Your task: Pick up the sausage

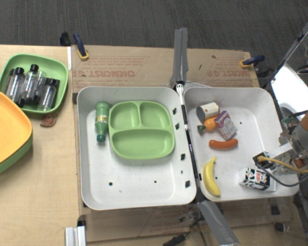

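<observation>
The sausage (223, 144), reddish-orange and short, lies flat in the middle of the right bin (246, 97). My gripper (289, 155) is at the right bin's right rim, well to the right of the sausage and slightly nearer the front. It is mostly cut off by the frame edge. Nothing shows between it and the sausage except bare bin floor.
Right bin: a purple carton (226, 124), an orange fruit (210, 124) and a white can (209, 109) behind the sausage, a banana (211, 177) in front, a cow-patterned carton (256, 179) near the gripper. Left bin: a green divided plate (141, 129) and a green bottle (101, 121).
</observation>
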Robot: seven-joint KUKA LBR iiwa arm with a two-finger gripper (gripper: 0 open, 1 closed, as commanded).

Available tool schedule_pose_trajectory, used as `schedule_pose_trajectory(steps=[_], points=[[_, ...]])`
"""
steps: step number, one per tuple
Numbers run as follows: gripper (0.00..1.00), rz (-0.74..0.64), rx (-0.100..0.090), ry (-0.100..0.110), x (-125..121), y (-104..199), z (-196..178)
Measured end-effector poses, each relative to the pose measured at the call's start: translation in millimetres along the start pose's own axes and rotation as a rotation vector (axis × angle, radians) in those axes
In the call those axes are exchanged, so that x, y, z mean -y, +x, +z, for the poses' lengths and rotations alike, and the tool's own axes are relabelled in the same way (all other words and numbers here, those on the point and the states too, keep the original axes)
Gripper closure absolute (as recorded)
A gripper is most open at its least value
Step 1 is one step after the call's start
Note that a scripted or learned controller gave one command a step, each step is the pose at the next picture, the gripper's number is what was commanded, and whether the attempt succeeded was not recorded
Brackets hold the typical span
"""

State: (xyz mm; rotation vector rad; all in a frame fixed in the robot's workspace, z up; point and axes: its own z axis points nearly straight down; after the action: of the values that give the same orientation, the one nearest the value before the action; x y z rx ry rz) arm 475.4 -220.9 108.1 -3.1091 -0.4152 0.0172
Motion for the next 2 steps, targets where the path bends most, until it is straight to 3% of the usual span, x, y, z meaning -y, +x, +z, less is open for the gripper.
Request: schedule_pose_trajectory(steps=[2], points=[[1.00,-0.009,0.009,0.005,1.2,-1.0,-14.7]])
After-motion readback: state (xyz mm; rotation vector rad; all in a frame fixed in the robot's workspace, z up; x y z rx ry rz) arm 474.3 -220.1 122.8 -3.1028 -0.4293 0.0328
